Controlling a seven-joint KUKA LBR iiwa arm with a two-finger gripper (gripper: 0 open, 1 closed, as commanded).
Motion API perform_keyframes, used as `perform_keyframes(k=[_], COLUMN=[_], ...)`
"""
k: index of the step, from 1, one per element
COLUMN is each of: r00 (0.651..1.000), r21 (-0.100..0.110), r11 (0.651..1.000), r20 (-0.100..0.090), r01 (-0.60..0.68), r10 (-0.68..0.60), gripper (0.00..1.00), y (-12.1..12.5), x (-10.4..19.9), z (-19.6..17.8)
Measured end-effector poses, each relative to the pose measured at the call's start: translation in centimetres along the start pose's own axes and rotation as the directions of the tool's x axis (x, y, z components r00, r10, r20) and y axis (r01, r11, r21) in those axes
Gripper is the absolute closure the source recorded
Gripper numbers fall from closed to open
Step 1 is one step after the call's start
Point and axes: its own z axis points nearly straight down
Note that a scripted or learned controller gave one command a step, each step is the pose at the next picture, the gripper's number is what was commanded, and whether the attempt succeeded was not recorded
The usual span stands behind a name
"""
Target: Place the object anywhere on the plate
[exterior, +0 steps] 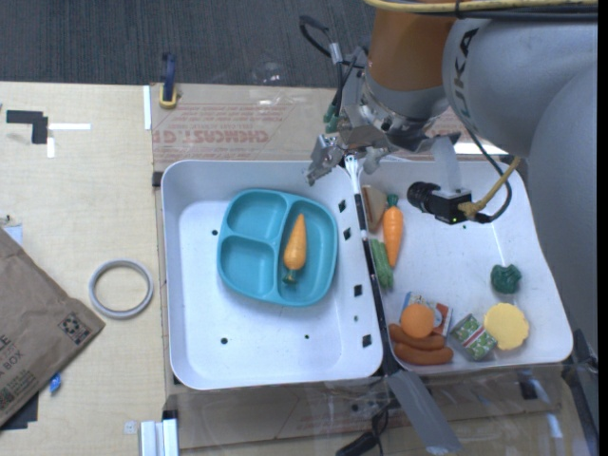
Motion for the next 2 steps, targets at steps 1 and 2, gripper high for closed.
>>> perform_keyframes(k=[1,2], r00=[1.000,1.000], r21=[0.001,0.002], r11=[1.000,1.000], r20=[0.003,0.003], r01=[0.002,0.001], r10=[-0.002,-0.001], gripper=[1.00,0.00], y=[0.04,0.03], x=[-0.05,-0.07], z=[-0.81,-0.79])
